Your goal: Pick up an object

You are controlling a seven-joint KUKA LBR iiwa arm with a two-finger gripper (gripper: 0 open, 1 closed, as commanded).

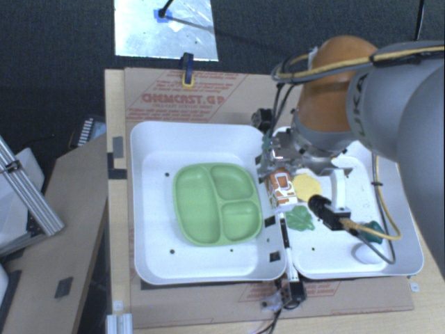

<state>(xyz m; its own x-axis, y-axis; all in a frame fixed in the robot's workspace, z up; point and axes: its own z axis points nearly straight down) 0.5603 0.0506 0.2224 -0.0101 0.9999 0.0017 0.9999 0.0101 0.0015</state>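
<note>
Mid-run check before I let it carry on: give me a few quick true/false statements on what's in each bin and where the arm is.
1. A green divided tray lies in the left bin. True.
2. The tray has two compartments. False: three.
3. The arm is over the left bin. False: it is over the right bin, near the divider.
4. A small orange-and-white box sits beside a yellow piece. True.
5. The green piece lies in the tray. False: it lies in the right bin.

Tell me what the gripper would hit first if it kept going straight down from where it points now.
Probably the small orange-and-white box directly beneath the gripper, at the right bin's left edge. The yellow piece and green piece lie just beside that line. Depth is hard to judge.
</note>
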